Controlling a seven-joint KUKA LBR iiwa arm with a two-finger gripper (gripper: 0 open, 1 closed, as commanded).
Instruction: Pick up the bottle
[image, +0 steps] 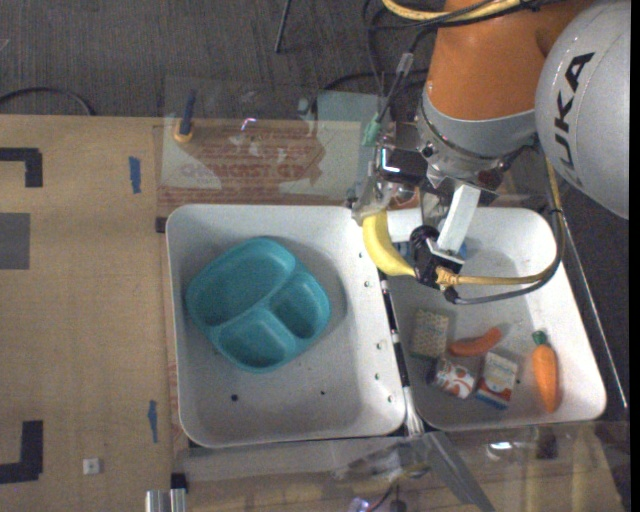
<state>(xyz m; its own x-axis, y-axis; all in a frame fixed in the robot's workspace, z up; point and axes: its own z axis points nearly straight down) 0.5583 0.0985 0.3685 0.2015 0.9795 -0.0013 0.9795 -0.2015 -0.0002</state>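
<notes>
The bottle, small, white and red, lies in the right bin just beside a little carton. The end effector hangs above a banana at that bin's left wall. I cannot tell whether it is spread or pressed together.

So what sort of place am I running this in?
Most likely a robotics lab test bench, not a real kitchen: a KUKA arm over shallow white bins, toy food such as a banana and carrot, and blue tape marks on the plywood bench.
</notes>
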